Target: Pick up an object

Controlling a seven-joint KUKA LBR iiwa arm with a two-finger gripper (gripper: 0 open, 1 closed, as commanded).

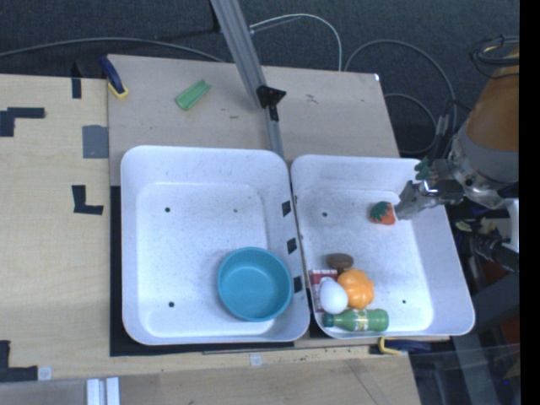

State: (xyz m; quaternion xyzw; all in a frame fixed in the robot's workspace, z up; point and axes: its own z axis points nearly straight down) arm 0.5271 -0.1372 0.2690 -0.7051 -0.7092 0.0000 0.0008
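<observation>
The right bin [439, 298] holds a red strawberry toy with a green top [383, 213] near its right wall. Along the bin's front sit an orange fruit [357, 287], a white egg [332, 297], a green bottle [358, 320], a brown lump [340, 261] and a small red and white box [321, 276]. My gripper [411, 199] hangs at the right rim of this bin, just right of the strawberry. The strawberry lies beside its tip, not between the fingers.
The left bin [152, 175] carries a blue bowl [253, 283] at its front right. Behind the bins a green block [192, 94] and a blue and yellow clamp [113, 76] lie on the board. A grey pole [241, 39] slants over the back.
</observation>
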